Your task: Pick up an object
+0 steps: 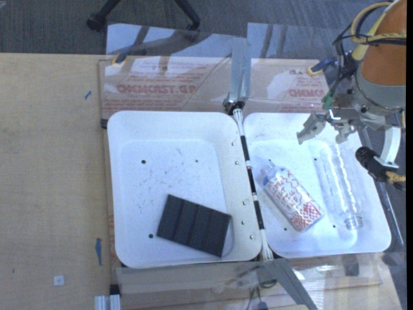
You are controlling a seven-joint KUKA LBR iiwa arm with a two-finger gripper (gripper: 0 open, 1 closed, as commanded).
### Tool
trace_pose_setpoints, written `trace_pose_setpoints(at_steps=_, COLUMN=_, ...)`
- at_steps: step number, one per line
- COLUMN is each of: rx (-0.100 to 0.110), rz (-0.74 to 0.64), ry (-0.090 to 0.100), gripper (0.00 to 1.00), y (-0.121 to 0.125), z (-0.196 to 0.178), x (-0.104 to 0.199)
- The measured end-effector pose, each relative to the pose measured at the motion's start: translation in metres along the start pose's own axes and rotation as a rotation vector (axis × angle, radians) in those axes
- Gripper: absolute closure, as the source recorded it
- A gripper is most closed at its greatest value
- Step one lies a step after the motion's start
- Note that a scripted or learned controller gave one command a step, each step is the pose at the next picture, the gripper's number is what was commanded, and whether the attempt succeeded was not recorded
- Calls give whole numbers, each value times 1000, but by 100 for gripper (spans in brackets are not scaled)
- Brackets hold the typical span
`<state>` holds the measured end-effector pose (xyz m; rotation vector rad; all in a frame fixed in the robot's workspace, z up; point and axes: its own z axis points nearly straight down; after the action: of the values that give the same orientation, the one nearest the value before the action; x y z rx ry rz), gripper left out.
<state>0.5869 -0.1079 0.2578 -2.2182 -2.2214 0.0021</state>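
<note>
Arm: grey with an orange band (386, 44), it reaches in from the right, above the far right corner of the right bin.
Gripper (326, 126): it hangs over the far edge of the right bin (284, 124); its fingers are spread apart with nothing between them.
Red-and-white bottle (292, 197): it lies on its side in the right bin, slanted, with its cap end toward the divider between the bins.
Clear plastic bottle (340, 186): it lies lengthwise just beside the red-and-white one, nearer the bin's right wall and close below the gripper.
Left bin (129, 134): it holds a dark ribbed rectangular block (193, 225), lying flat and slightly turned near the front edge.
Tabletop (45, 173): pale wood, it carries both bins side by side, with a clear sheet (168, 86) propped behind them.
</note>
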Motion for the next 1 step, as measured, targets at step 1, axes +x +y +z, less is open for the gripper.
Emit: trace_pose_setpoints(at_steps=1, rx=-3, rz=0, ry=-1, gripper=100, y=1, z=-10, x=0)
